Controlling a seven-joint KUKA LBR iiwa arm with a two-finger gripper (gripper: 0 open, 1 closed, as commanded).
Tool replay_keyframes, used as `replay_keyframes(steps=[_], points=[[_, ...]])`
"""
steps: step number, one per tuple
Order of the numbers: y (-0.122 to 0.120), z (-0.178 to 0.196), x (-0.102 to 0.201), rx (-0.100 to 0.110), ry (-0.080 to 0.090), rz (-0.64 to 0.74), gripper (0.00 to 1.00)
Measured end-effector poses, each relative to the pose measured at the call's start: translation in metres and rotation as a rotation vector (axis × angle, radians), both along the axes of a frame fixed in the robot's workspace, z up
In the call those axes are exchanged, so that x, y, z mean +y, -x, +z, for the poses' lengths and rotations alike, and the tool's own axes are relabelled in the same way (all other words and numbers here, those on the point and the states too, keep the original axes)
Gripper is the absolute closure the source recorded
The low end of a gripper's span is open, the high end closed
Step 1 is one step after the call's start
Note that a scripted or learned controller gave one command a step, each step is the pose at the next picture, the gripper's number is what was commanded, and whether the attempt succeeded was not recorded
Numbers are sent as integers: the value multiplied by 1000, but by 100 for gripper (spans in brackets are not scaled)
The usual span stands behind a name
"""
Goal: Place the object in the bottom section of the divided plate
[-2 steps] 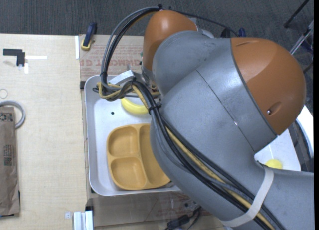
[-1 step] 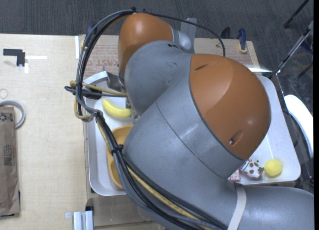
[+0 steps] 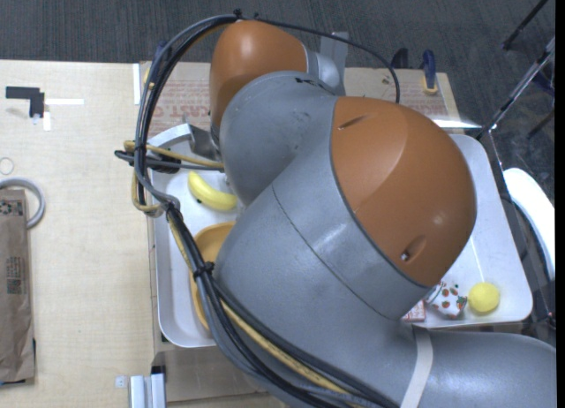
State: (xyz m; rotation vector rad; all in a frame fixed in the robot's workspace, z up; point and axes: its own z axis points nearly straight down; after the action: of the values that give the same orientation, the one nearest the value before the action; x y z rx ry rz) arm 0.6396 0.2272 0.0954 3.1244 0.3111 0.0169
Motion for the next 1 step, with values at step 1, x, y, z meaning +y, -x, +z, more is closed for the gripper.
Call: replay_keyframes(steps=[1], points=[[-8,31,-1,11,1,-3,0]])
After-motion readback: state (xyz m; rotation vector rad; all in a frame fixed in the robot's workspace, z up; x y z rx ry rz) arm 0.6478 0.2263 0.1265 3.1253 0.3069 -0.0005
